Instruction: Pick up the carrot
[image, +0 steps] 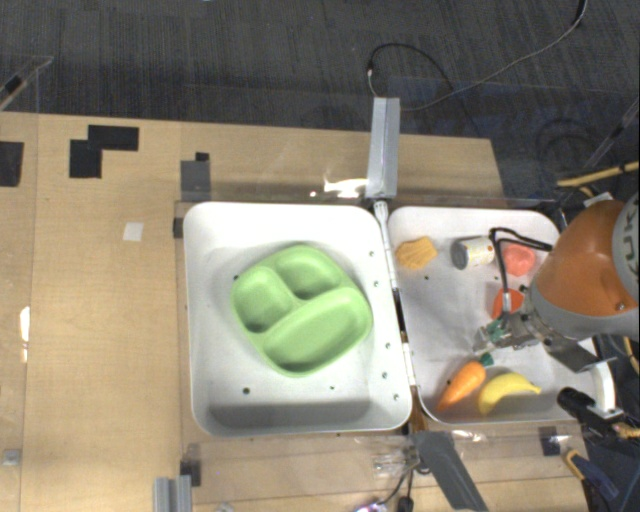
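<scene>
Carrot: we spot the carrot lying in the right bin, down at its 6 o'clock edge, tilted with the fat end up toward 1 o'clock.
Neighbour: a banana sits just beside the carrot at its 3 o'clock, touching or nearly so; we can't separate them cleanly from here.
Gripper: the gripper hangs just off the carrot's upper end, at its 1 o'clock, under the grey and orange arm.
Grip state: we cannot tell how the end effector is set, the wrist hides too much; nothing orange sits inside it, so we call the carrot not held.
Step in hand: we judge this as the approach, tool close above the target and no grasp made yet.
Other items: a tan piece sits at the bin's 11 o'clock, a small grey cylinder at 12, and a pink item just past it, all well apart from the carrot.
Left bin: the left bin carries a green divided plate, no part in this step.
Next move: we reckon it calls for a short shift toward 7 o'clock and a drop over the carrot's middle, closing across its narrow width.
Risk: with the banana so close, we'd watch for a nudge or a double catch, and the bin wall at 6 o'clock leaves little room.
</scene>
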